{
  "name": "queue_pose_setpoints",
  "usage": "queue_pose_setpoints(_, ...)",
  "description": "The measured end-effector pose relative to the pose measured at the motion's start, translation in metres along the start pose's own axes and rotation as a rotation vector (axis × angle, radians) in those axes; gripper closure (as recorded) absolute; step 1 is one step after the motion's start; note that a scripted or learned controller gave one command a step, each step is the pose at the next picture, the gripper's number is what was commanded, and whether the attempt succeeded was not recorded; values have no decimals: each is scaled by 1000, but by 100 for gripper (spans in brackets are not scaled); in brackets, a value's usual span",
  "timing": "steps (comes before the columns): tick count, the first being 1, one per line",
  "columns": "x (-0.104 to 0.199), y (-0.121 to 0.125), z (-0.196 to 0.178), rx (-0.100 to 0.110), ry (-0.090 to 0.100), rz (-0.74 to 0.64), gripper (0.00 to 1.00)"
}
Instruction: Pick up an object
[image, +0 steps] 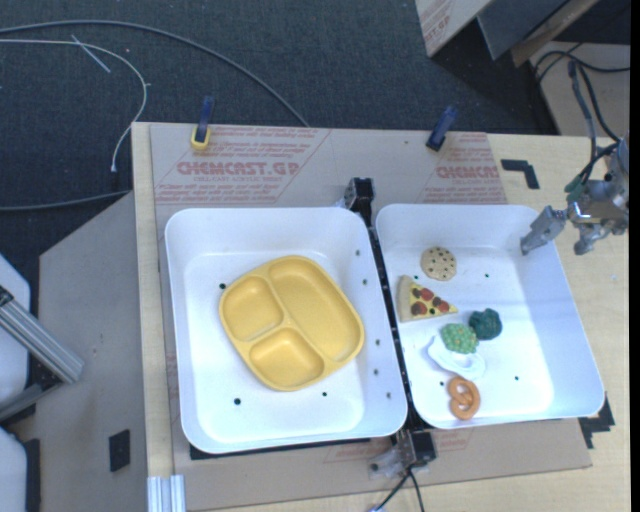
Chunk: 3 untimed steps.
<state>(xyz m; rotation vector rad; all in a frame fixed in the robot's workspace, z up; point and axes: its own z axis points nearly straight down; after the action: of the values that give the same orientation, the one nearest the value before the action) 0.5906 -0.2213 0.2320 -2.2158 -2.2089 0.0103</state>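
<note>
Yellow plastic divided tray (290, 320) in left bin (190, 330), round cookie (438, 263), pizza wedge (424, 299), fingers (560, 232) spread apart

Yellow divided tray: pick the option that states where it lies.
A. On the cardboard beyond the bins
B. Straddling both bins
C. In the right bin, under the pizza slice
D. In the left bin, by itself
D: the yellow divided tray lies flat inside the left bin, while the cookie, pizza slice, broccoli and pretzel lie in the right bin.
</note>
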Motion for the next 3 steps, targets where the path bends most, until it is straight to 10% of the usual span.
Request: queue_pose_setpoints(3, 5, 13, 82, -12, -3, -3, 0)
